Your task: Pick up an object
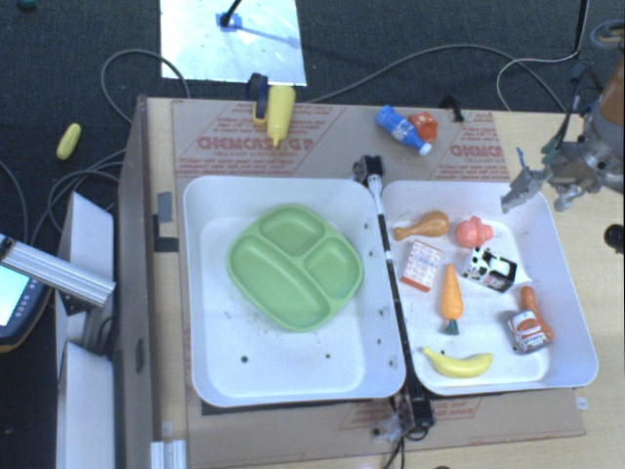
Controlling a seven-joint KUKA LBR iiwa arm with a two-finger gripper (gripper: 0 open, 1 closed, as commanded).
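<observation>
Two-finger gripper [543, 190] at the far right corner of the right-hand white bin [576, 291], fingers spread apart with one tip splayed toward the bin's interior, nothing between them and nothing touched. Poised over the bin's upper right rim, above and to the right of everything inside. Nearest below and to the left: pink rounded toy [474, 232], just beside a tan plastic drumstick [423, 227] lying with its long axis across the bin. Just below the pink toy, a small black-and-white cow-patterned block [487, 268], tilted. Further down: orange plastic carrot [450, 297], long axis running up and down the bin, tip toward the near side; red-and-white printed card [421, 265] beside it; small red-and-white bottle [528, 324] near the right wall; yellow plastic banana [456, 362] along the near edge. Probably a short descent down and leftward for the pink toy or the block. Left bin [225, 360] with a green divided plate [295, 267], well apart from the gripper.
</observation>
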